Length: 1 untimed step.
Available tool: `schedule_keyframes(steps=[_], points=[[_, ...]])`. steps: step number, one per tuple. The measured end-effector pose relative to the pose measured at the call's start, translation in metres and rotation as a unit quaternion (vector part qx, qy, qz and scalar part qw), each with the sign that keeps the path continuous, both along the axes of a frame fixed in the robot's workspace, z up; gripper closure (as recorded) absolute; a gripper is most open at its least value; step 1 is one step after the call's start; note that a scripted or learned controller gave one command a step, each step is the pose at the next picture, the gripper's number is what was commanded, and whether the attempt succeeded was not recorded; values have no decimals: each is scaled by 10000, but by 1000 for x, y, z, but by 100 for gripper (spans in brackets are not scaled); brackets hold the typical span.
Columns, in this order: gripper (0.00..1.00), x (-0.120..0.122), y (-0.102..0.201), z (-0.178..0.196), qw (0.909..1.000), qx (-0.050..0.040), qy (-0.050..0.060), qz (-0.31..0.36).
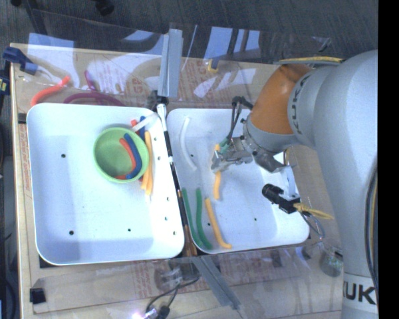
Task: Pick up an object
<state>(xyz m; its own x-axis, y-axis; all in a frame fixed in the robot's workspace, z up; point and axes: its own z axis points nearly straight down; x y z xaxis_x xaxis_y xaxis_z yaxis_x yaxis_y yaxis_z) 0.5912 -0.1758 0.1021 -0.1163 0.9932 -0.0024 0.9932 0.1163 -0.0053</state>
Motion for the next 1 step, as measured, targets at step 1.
schedule_keyframes(steps=[1], points=[[100, 55, 47, 85, 9980, 21, -18, 633]])
